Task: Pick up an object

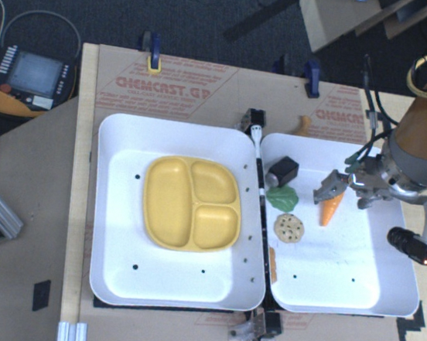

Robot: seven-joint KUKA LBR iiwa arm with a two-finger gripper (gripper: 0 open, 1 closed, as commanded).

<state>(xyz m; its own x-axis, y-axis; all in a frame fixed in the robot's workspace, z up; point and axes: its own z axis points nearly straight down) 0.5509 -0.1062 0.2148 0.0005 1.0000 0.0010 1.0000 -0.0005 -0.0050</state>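
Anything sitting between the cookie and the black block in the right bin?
Yes: the green piece lies between the cookie and the black block, seen from the overhead camera.

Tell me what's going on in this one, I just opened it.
A robot arm reaches in from the right over the right bin. Its gripper is down at the orange carrot, which sits right at the fingertips. Whether it is actually gripped is unclear. A cookie, a green piece and a black block lie by the bin's left wall. The left bin holds a yellow divided plate.
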